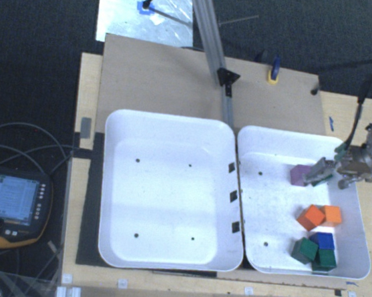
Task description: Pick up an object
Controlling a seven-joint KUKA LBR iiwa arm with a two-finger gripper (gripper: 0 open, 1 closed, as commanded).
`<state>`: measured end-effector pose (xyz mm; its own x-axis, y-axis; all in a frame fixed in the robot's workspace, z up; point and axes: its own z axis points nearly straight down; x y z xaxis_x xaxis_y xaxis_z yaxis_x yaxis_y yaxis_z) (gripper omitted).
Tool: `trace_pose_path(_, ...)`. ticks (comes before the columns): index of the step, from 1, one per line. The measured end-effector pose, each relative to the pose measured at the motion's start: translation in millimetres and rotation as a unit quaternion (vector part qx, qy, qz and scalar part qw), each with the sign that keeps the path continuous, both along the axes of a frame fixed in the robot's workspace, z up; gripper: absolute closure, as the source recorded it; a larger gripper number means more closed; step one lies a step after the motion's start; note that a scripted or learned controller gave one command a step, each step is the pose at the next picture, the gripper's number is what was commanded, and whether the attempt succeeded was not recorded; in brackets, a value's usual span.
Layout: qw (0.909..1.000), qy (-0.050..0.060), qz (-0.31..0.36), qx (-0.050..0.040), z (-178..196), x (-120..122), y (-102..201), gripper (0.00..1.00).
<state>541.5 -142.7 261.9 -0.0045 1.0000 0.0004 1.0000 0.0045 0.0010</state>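
Observation:
The right bin (pixel 262 187) holds several small blocks. A purple block (pixel 298 174) lies near its far right side. My gripper (pixel 331 178) hangs over that part of the bin, open, with its left finger (pixel 318 173) right beside the purple block. Nothing sits between the fingers. Toward the bin's near right corner are an orange block (pixel 310 217), a lighter orange block (pixel 332 215), a blue block (pixel 324 241) and two green blocks (pixel 306 250).
The left bin (pixel 167 189) stands beside the right one, their rims meeting at the middle. A slanted metal pole (pixel 215 44) rises behind the bins. A teach pendant (pixel 7 206) lies at the far left on the floor.

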Motion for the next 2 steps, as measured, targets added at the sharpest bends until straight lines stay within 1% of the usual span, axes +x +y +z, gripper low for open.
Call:
trace_pose_path(1,1.0,0.0,-0.001,0.0,0,0,0,0.0)
trace_pose_path(2,1.0,0.003,-0.001,0.0004,-62,2,2,0.0)
